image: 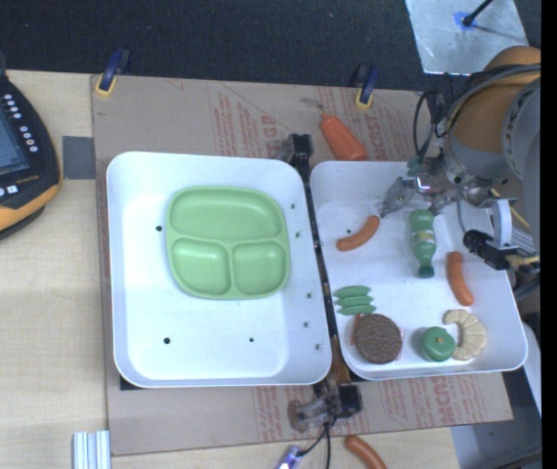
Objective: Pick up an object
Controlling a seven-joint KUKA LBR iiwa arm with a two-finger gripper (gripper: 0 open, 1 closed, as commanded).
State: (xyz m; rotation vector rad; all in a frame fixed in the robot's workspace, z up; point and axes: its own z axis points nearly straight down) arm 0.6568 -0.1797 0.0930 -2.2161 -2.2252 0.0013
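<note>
My gripper hangs over the far part of the right bin, open, its fingers spread to either side. Nothing sits between them. Just below it lies a green bottle, its top close under the fingers. An orange sausage rests to the left of the bottle. A second orange sausage lies to its right. Nearer the front are green pea pods, a brown round patty, a small green round piece and a beige curved piece.
The left bin holds a green divided plate. An orange carrot lies on the cardboard behind the bins, another orange piece in front. A tablet controller sits at far left. Blue clamps grip the cardboard's back edge.
</note>
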